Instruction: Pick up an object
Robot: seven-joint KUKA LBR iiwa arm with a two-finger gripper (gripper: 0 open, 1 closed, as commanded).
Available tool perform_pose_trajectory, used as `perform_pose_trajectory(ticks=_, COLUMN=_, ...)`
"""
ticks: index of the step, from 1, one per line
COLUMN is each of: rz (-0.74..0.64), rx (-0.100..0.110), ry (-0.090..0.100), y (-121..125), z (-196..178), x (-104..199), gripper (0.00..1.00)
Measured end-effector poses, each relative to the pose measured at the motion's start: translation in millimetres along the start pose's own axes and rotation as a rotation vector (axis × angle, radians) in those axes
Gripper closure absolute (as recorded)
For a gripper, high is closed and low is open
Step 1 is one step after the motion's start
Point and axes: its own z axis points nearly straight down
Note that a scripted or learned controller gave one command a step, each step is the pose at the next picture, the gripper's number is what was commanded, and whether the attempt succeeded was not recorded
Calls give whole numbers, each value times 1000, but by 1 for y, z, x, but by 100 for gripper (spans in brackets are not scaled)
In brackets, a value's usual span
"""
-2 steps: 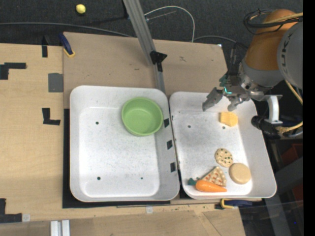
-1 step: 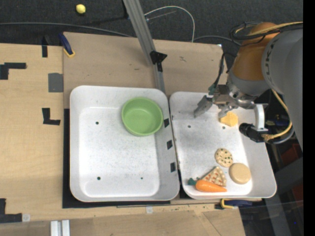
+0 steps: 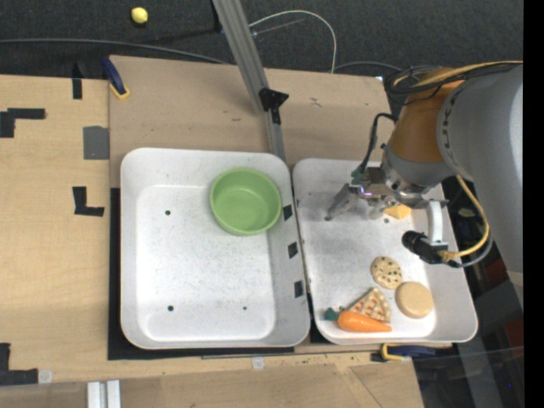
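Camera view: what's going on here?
The arm's gripper is low over the right bin, near its top end, with nothing visibly between its fingers. A cookie, a round bun, a pizza slice and a carrot lie at that bin's lower end. A green bowl sits in the left bin.

Arm (image 3: 476, 126) in from right, wrist bent low, tool (image 3: 350, 201) pointing left, nothing btwn fingers.
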Motion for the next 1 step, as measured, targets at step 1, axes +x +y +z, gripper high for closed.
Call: perform_pose_trajectory(ticks=1, rz=-2, rx=-5, ry=-1, y=0, z=20, x=1, gripper=0)
